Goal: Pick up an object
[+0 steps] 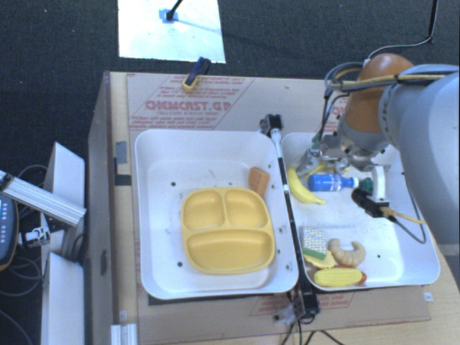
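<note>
My gripper hangs low over the back of the right bin, reaching in from the right. Just beneath and in front of it lie a yellow banana and a blue bottle with a white and green cap end, lying on its side. The gripper sits right above the bottle's left end and the banana's top. Whether anything is between its tips is hidden by the wrist. Nearer the front of the same bin lie a croissant, a speckled sandwich piece and a yellow-and-red toy food.
The left bin holds a yellow divided plate and an orange-brown block leaning by the divider wall. The bins' shared wall runs close to the banana. The grey arm covers the right bin's back right corner.
</note>
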{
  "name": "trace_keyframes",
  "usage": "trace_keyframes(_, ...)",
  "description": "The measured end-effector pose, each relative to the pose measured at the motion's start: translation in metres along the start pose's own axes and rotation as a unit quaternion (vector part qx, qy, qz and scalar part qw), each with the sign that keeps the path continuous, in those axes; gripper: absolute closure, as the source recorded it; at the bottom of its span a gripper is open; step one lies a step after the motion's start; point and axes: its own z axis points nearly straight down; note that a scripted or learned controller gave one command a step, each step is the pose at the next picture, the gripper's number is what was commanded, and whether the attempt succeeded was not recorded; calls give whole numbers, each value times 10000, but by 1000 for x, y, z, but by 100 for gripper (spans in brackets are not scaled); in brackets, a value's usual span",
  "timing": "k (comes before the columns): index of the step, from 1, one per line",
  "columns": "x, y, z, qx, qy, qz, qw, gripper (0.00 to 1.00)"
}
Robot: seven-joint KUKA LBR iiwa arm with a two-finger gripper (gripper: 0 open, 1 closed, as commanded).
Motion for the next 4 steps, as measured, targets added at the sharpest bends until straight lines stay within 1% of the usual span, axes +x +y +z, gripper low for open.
trace_keyframes(1,-9,1,0,-3,-1,3,10000,0)
trace_keyframes(3,-16,6,0,35,8,0,10000,0)
trace_keyframes(4,-24,14,4,169,40,23,9998,0)
